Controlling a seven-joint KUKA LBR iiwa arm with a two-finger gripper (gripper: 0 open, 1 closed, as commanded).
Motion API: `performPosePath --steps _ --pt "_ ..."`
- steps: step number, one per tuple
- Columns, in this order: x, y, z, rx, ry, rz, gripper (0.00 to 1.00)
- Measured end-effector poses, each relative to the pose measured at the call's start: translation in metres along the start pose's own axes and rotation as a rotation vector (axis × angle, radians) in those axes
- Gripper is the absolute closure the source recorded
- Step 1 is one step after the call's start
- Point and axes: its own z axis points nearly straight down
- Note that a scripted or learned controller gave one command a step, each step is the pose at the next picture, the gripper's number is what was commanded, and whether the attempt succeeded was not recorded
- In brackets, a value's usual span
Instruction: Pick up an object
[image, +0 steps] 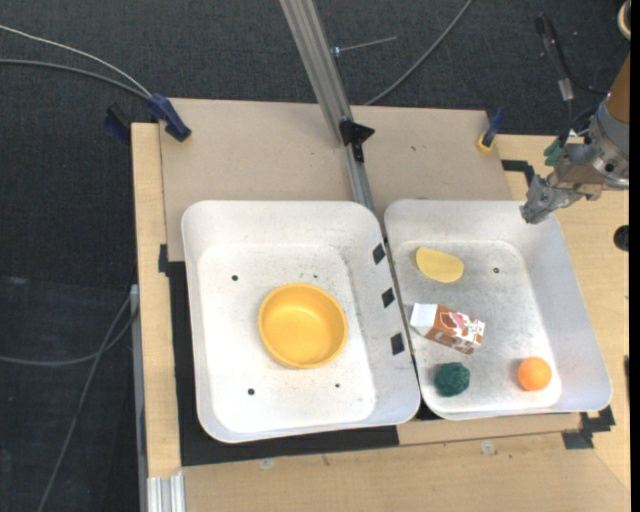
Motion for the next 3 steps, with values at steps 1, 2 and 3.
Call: performPosePath --steps 1,2,3 --pt "0.052 -0.027 0.001 0.023 0.011 -0.002 1.00" --pt "0.098 -0.049 -0.001 0.024 0.010 -0.003 1.00" --pt "0.149 -0.054 0.004 0.027 0.010 -0.003 1.00"
